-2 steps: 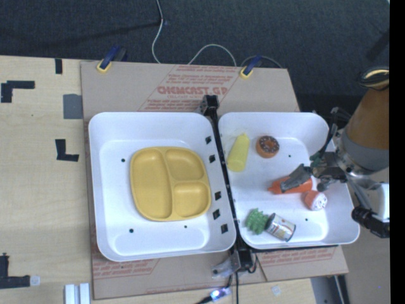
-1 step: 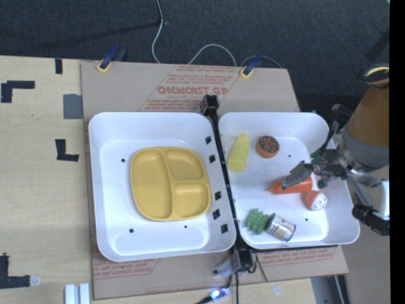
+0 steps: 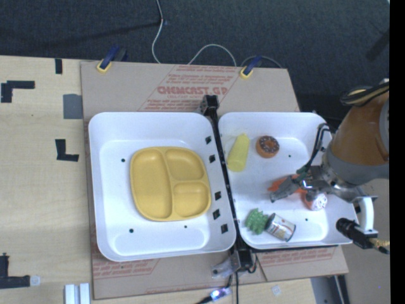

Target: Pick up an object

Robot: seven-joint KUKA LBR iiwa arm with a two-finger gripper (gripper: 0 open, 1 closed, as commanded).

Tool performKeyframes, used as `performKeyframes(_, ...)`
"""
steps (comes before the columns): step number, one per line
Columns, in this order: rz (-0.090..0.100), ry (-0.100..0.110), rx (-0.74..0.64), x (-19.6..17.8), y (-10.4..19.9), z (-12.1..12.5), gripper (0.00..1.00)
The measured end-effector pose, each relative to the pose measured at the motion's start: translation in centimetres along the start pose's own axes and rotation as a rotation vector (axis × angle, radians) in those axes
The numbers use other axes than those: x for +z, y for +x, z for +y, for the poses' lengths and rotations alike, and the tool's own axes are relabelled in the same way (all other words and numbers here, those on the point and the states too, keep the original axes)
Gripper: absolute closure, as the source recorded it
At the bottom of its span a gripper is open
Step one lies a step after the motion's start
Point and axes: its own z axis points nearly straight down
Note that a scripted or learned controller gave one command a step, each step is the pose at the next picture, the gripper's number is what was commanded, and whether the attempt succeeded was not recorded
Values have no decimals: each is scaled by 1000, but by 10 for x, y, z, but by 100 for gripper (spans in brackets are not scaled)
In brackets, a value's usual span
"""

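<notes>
A yellow divided plate (image 3: pixel 170 183) lies in the left bin (image 3: pixel 101 170). In the right bin (image 3: pixel 297 122), the gripper (image 3: pixel 286 189) hovers low near an orange object (image 3: pixel 279 183), fingers unclear.

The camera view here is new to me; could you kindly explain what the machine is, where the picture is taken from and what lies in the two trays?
One camera looks down at a slant on a bench. The grey and orange robot arm reaches in from the right; its gripper is low in the right bin, by an orange thing and a red and white thing. Whether it holds anything is not clear. That bin also has a yellow bottle, a brown doughnut, a green toy and a can. The left bin holds a yellow divided plate.
</notes>
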Motion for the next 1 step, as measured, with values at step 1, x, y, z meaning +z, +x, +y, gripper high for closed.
performKeyframes(1, 1, 0, 0, 44, 0, -4, 0)
